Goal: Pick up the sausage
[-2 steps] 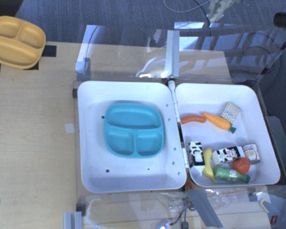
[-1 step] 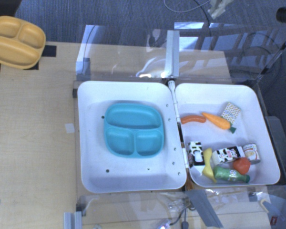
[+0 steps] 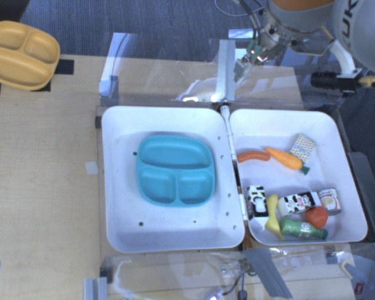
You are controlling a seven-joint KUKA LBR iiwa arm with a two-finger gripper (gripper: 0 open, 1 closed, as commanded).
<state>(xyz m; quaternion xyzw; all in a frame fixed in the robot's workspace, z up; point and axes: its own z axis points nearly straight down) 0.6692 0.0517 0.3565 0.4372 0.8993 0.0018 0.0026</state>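
The sausage [image 3: 253, 157] is lying in the right bin [image 3: 337, 136], close to the wall between the two bins. Its tip is almost touching the carrot [image 3: 284, 158] beside it. Nothing is sitting on top of the sausage, so it looks easy to reach from above.

The claw [image 3: 250, 58] is hanging up high behind the right bin, well away from the sausage. It is too small and blurry here, so I cannot tell how it is set. It is not holding anything.

Other toys are crowding the front of the right bin: a green bottle [image 3: 303, 230], a tomato [image 3: 317, 217] and a small can [image 3: 329, 200]. A blue plate [image 3: 175, 169] is resting in the left bin [image 3: 122, 167]. A yellow plate [image 3: 22, 54] is sitting on the table [image 3: 44, 180], far from the sausage.

I think the arm needs to come down over the sausage next, staying off the carrot.
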